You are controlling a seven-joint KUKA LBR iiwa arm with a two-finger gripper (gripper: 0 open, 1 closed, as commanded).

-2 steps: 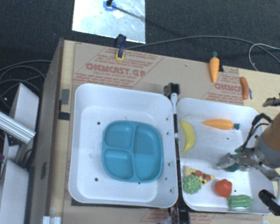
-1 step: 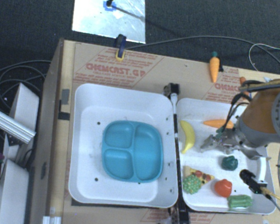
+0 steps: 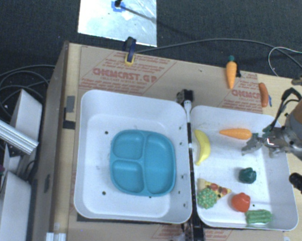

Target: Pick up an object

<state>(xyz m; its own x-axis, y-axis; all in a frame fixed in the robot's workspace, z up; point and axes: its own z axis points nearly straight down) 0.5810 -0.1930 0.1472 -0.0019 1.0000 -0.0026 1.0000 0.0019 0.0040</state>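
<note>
My gripper (image 3: 267,143) hangs over the back right part of the right bin (image 3: 289,199), open, with nothing between its fingers. One grey finger (image 3: 250,145) points left, just right of an orange carrot (image 3: 235,133) lying in the bin. Also in this bin are a yellow banana (image 3: 202,145) by the left wall, a dark green lump (image 3: 247,175), a pizza slice toy (image 3: 217,188), a bunch of green grapes (image 3: 206,198), a red tomato-like piece (image 3: 241,201) and a green pickle-like piece (image 3: 259,216).
The left bin (image 3: 97,116) holds a blue divided plate (image 3: 143,161). Behind the bins, on the cardboard, lie a second carrot (image 3: 231,73) and an orange-red piece (image 3: 263,94). A clamp (image 3: 129,51) grips the back edge.
</note>
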